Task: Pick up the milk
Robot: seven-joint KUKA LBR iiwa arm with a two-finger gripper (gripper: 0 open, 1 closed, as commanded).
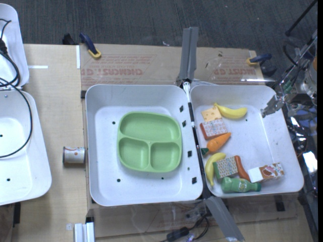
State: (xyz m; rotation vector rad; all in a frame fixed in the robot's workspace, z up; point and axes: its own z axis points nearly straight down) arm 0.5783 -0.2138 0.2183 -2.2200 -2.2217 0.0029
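Nothing picked yet. The milk carton [266, 172] lies on its side in the right bin [252, 135], near that bin's front right corner, touching nothing of the robot. Just beside it, along the front edge, sit a green bottle [240, 185], a small green box [226, 167] and a banana [212, 165]. A carrot [218, 142], red box [214, 128], cheese wedge [211, 114] and a second banana [231, 112] fill the bin's left and back part. The gripper [275, 105] hangs over the bin's back right edge, well apart from the carton; I cannot tell how it is set. The green tray [150, 141] fills the left bin [96, 135]. Left to do: reach forward, descend, grasp, lift.
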